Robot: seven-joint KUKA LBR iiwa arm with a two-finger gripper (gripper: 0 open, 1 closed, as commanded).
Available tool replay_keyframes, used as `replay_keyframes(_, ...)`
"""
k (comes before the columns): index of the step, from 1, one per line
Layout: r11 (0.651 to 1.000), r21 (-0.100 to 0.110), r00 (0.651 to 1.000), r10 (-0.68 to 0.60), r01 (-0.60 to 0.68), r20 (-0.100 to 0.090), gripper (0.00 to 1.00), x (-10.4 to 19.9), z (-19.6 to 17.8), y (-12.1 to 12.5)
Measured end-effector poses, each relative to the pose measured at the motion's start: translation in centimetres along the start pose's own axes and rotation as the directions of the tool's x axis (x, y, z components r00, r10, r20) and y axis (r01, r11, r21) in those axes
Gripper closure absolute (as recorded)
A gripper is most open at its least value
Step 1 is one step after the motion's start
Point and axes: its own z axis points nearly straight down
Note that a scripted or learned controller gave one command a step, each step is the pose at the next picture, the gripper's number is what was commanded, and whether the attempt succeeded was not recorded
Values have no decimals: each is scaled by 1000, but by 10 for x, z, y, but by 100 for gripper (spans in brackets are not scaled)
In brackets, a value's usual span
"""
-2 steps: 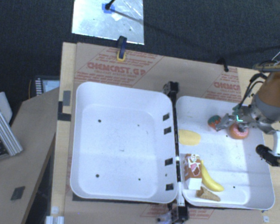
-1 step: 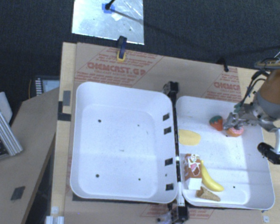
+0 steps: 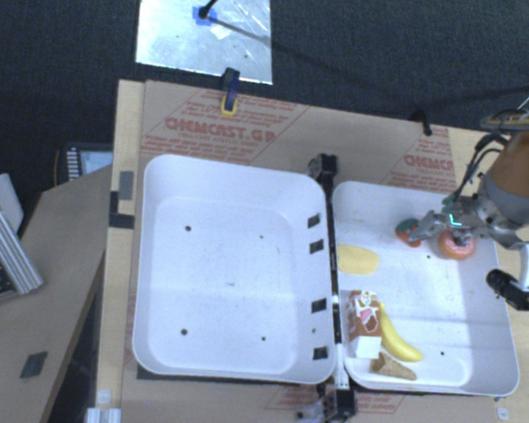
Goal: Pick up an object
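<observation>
In the right white bin [image 3: 483, 370], near its front edge, a small brown crumbly piece [image 3: 393, 367], one yellow banana [image 3: 396, 340] and a red-and-white box [image 3: 364, 318] are lying together. Behind them one pale yellow oval [image 3: 357, 259] is resting. Further back, the grey gripper [image 3: 447, 229] is covering an orange ring [image 3: 456, 245] and a reddish object [image 3: 407, 232], perhaps touching both; whether it is open or closed I cannot tell. The cardboard [image 3: 218, 121] behind is reading "CHEMCAST".

Bright, even overhead light; white bins [image 3: 240, 180] glare slightly, image soft.
</observation>
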Motion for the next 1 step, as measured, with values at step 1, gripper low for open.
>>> replay_keyframes(1, 1000, 7, 1000, 4, -4, -19, 0, 0, 19, 5)
